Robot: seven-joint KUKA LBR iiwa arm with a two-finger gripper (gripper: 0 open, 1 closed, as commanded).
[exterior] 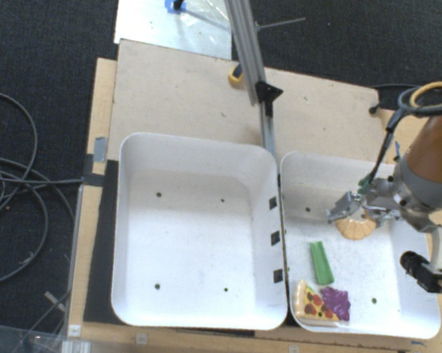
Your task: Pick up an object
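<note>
In the right bin lie a tan round piece like a bread roll, a green bar, a pizza slice and a purple bunch of grapes. My gripper hangs over the bin's upper middle, directly above and touching the top edge of the tan roll. Its metal fingers point left and down. The arm's body hides the roll's upper part.
The left bin sits beside the right one, sharing a middle wall with black clips. A slanted metal pole crosses the bench at the back. Cables and a pendant lie on the floor at left.
</note>
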